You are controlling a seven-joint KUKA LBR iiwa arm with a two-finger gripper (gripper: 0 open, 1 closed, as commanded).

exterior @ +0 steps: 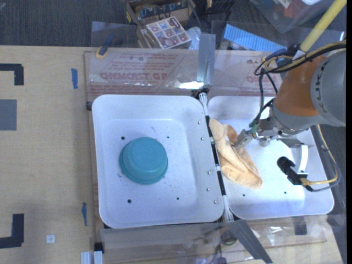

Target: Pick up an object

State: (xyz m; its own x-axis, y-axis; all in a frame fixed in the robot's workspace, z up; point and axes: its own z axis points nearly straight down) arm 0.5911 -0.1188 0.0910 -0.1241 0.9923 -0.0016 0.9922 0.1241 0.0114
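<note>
Your gripper is sitting right at the upper end of the yellow cloth in the right bin, and the tip is pressing into the folds where the fabric is bunching up; you're looking at it from above and at a slant, so you cannot tell how the jaws stand or whether any fabric is actually between them. Working outward from there, the cloth is lying long and narrow, its long axis running from that bunched upper end near the divider down and to the right toward the middle of the bin floor, so nearly all of its length is trailing away below the tip rather than under it. That is the relation you're betting on: the tool is meeting the cloth at one end, not across its middle, and the left edge of the fabric is hugging the wall between the bins. The arm is reaching in from the right over the bin's far side. Across the divider, the teal bowl is resting upside down in the left bin, well apart from the tip, so the cloth is plainly the nearer target.
</note>
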